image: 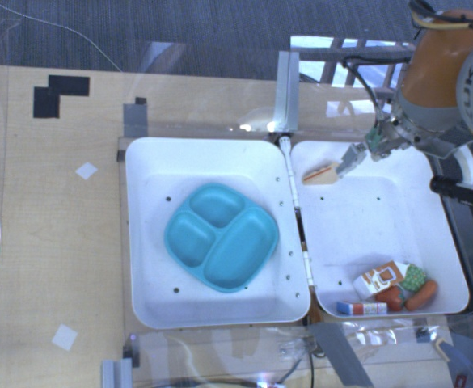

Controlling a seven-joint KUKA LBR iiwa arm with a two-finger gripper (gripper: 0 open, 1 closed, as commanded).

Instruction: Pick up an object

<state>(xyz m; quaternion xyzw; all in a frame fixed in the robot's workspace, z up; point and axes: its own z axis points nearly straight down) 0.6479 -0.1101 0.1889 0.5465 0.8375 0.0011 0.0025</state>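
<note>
Fingers (351, 158) of the grey two-finger gripper (348, 163) reach down at a slant into the right-hand shallow white bin (382, 217), and whether they are spread or closed I cannot tell from here; I see nothing between them. Just beside their tips, on the side toward the bin's far left corner, lies the small tan hot-dog-shaped toy (319, 173), possibly touching them. My worry is that a slanted approach so near the bin wall could nudge the toy into that corner instead of straddling it. Well apart, at the bin's near right corner, sits a cluster: an orange-and-white carton (379, 279), a green piece (414, 277), a red sausage-shaped toy (420, 294).
</note>
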